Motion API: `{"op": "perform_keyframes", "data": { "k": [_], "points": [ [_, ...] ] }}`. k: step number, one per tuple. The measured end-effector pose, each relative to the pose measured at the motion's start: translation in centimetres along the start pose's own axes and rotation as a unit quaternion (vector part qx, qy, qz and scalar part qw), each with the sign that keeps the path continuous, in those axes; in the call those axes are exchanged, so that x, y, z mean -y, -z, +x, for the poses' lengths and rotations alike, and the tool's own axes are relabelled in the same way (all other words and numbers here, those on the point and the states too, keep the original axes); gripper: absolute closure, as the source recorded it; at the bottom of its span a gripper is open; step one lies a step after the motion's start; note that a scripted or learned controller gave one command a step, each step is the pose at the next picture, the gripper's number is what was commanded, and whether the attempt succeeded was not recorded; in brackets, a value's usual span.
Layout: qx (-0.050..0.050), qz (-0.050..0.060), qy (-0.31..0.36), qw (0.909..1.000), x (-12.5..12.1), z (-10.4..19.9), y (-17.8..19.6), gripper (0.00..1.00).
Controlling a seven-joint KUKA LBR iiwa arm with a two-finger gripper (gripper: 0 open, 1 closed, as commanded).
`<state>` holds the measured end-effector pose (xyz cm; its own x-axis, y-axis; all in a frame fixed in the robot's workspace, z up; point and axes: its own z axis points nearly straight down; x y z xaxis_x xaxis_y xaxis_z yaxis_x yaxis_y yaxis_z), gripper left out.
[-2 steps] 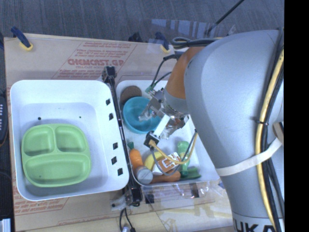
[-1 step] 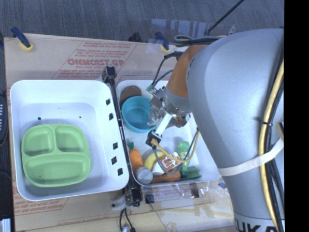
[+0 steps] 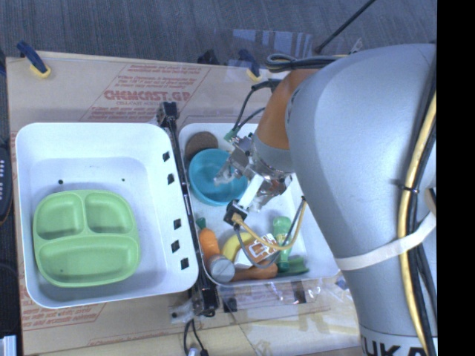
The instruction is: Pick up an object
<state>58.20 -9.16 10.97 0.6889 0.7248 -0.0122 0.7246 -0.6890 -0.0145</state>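
bench point(image 3: 89, 87): brown printed sheet | on it: left bin point(image 3: 30, 143), right bin point(image 3: 315, 254) | clamps at edge, probably

The grey arm point(image 3: 364, 169) covers the right side of the right bin point(image 3: 194, 136) and runs off the frame's right and lower edges. Behind the wrist, the blue bowl point(image 3: 211, 176) is partly hidden. The heap at lower centre point(image 3: 256, 254) blurs together, perhaps toy food, too tangled to sort.

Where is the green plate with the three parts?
The green divided plate lies flat in the left bin, toward its near-left corner, across the divider from the right bin's blue bowl.
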Motion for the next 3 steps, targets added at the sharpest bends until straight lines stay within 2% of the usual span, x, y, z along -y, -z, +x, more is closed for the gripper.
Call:
{"op": "perform_keyframes", "data": {
  "k": [1, 2, 3],
  "points": [
    [-0.004, 0.001, -0.162, 0.9868, 0.1, -2.2, -1.9, 0.00],
    [-0.004, 0.000, -0.266, 0.9640, -2.4, 1.0, -1.7, 0.00],
    [-0.005, 0.000, -0.280, 0.9601, 2.6, -4.1, -1.9, 0.00]
  ]
}}
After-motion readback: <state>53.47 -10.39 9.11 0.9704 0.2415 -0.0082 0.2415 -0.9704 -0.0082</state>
